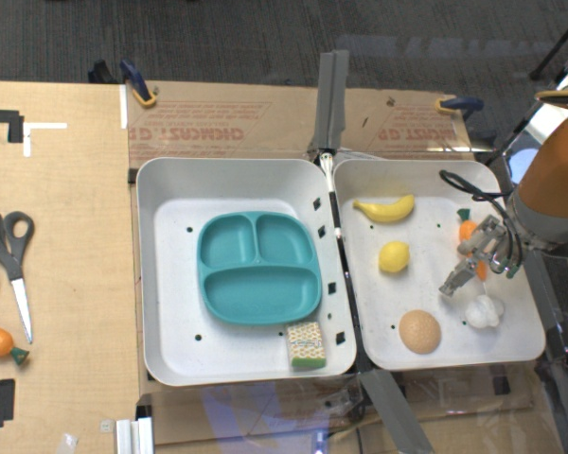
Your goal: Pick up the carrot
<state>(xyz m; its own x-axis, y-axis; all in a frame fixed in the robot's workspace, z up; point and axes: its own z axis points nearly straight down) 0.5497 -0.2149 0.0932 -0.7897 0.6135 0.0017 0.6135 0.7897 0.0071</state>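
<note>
Small orange carrot (466, 232) (beside hand (475, 265))

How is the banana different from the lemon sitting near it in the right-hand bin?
The banana is long and curved, while the lemon is short and roundish. The banana lies crosswise near the far wall of the right bin; the lemon sits closer to the bin's middle, just in front of it. The banana has darker tips; the lemon looks evenly coloured. Both are yellow, lie loose on the bin floor, and sit apart from the gripper.
</note>
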